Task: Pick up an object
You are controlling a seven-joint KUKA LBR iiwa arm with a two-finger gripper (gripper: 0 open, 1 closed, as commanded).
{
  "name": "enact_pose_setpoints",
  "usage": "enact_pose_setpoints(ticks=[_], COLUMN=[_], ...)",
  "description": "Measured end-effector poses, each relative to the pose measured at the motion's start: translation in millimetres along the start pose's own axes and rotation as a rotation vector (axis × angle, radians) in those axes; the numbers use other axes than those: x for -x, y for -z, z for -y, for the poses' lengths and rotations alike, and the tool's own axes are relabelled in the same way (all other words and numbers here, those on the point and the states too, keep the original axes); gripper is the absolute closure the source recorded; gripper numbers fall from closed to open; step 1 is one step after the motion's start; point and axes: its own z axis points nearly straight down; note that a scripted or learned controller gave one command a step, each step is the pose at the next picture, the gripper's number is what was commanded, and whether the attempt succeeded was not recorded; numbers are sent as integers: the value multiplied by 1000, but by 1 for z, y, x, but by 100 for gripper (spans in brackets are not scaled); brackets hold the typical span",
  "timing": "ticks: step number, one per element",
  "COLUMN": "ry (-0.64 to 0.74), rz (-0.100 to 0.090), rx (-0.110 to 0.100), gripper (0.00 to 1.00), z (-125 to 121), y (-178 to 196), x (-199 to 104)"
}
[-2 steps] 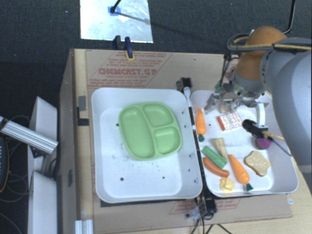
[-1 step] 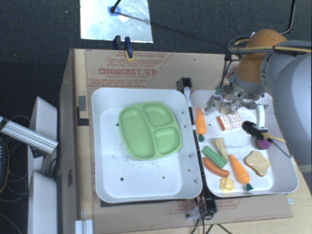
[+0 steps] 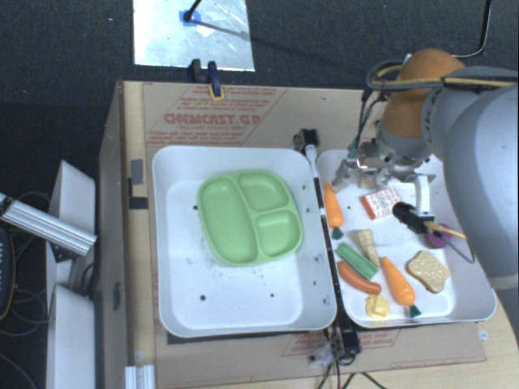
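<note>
Camera view: the gripper [image 3: 369, 173] hangs low over the far end of the right bin [image 3: 466, 294], under the orange band of the arm. The wrist hides its working end, so I cannot tell whether it is spread or pressed together. Nothing can be seen held in it.

The nearest thing, and by my judgement the likeliest to pick, is the small red-and-white box [image 3: 379, 203]. It lies flat on the bin floor just on the near side of the gripper. A carrot [image 3: 332, 207] lies to its left by the wall between the bins, and a beige wedge [image 3: 366, 241] sits nearer the camera. Both are apart from the box.

The box's long axis runs roughly across the view, its right end tilted a little toward the far side. It has no clear front or back, so only this line matters.

To do the step well, the gripper should:
- centre itself over the middle of the box before going down;
- turn so that it closes across the short sides, at right angles to the long axis;
- come straight down, because a slanted approach would likely push the light box along the smooth floor;
- go low enough to catch the sides, as the box is shallow;
- lift straight up, clear of the carrot.

The left bin [image 3: 186, 298] holds a green plate [image 3: 247, 217], well away from this work.
</note>
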Motion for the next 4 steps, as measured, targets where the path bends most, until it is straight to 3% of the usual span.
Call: enact_pose_setpoints(ticks=[4], ry=[0], rz=[-3], rx=[0], gripper=[0], z=[0], y=[-1], x=[0])
